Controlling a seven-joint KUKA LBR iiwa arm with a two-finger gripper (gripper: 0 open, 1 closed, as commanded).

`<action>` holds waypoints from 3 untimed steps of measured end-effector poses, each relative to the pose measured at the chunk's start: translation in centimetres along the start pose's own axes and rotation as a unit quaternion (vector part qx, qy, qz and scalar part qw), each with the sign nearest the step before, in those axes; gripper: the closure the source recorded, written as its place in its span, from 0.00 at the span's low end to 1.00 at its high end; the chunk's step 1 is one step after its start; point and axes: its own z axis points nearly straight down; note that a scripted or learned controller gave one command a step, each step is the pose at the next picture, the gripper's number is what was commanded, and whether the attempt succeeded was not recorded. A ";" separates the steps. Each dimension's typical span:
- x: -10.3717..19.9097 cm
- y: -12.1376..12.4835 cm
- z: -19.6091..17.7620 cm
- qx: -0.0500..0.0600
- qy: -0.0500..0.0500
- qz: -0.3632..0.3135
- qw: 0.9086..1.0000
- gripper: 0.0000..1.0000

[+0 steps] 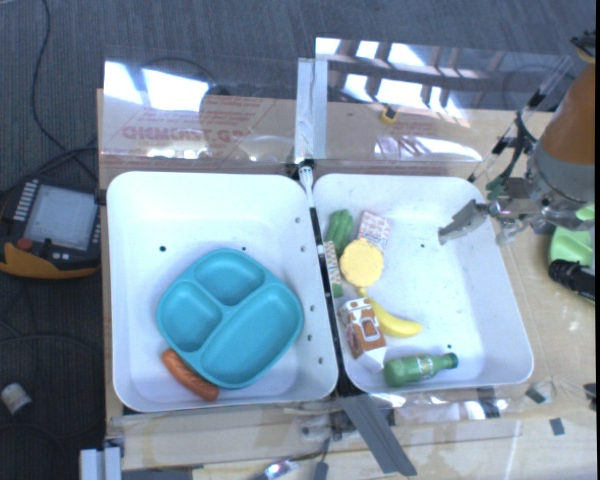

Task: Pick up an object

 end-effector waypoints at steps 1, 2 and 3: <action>4.8 -3.8 9.6 0.000 0.000 -0.167 0.986 0.00; 8.0 -6.8 12.5 -0.021 -0.016 -0.117 0.993 0.00; 8.3 -2.7 13.5 -0.007 -0.004 0.080 0.997 0.00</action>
